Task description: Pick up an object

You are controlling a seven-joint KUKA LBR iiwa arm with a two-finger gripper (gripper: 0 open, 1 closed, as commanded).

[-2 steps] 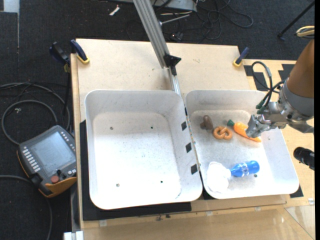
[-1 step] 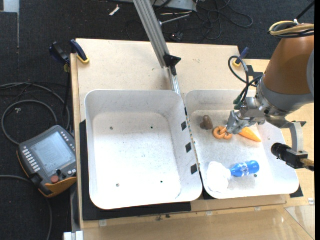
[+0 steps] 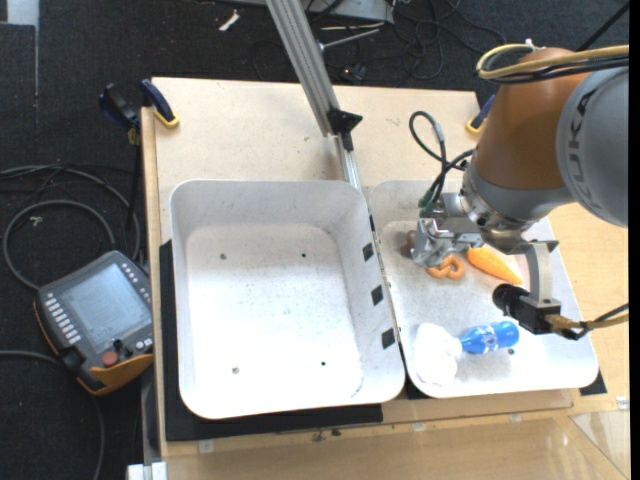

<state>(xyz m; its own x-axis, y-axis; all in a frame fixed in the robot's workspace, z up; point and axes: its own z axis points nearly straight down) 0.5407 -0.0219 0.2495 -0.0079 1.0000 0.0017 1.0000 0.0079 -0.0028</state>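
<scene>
**Gripper down in right bin, over orange items**

I see the arm reaching in from 3 o'clock, gripper low inside the right bin, near the bin's 11 o'clock corner. Can't tell from this angle whether it has hold of anything.

Just below the gripper, at its 5 o'clock: an orange ring-shaped piece. Whether they touch, can't tell. Beside that at 3 o'clock, an orange carrot-like object, partly under the wrist.

Toward the bin's 6 o'clock edge: a blue bottle lying on its side, touching a white crumpled item at its 9 o'clock.

Left bin sits alongside. Teach pendant on the floor at 9 o'clock.
</scene>
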